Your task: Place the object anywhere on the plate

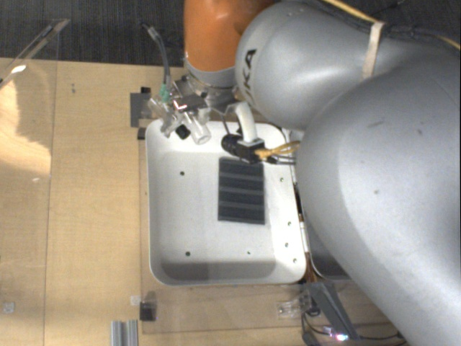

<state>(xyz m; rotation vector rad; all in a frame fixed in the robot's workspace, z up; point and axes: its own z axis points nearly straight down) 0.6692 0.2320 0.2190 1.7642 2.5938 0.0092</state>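
A dark grey ribbed rectangular slab [241, 191] lies flat in the middle of the left white bin [173, 215]. My gripper [184, 126] hangs over the bin's far left corner, up and to the left of the slab and apart from it. Nothing shows in its grasp. The grey arm with its orange band comes in from the right and hides the bin's far right corner.
The arm's bulk covers nearly all of the right bin [323, 265]. Wooden bench [72, 193] surrounds the bins, with small dark clamps [140, 108] at the far left corner and at the near left [148, 309].
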